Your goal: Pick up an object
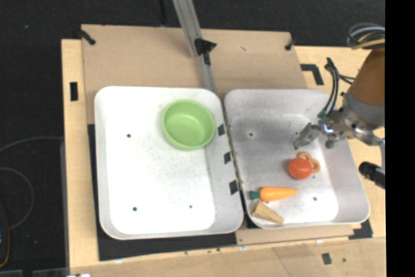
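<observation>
While hand (316,133): hovering above right bin (272,107), fingers spread, grasping nothing
Nearest object: red tomato toy (299,168), just below the hand
Further: carrot (279,192), lying crosswise

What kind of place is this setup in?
Probably a robot lab's grasping test bench: two white bins side by side on a board, toy items like a green bowl and carrot, and a robot arm reaching in.

The arm (371,84) is grey with an orange band above the wrist. Dark cables loop beside that band. Behind its metallic fingers (305,137), the gripper (315,134) looks grey, perhaps with a small blue spot.
</observation>
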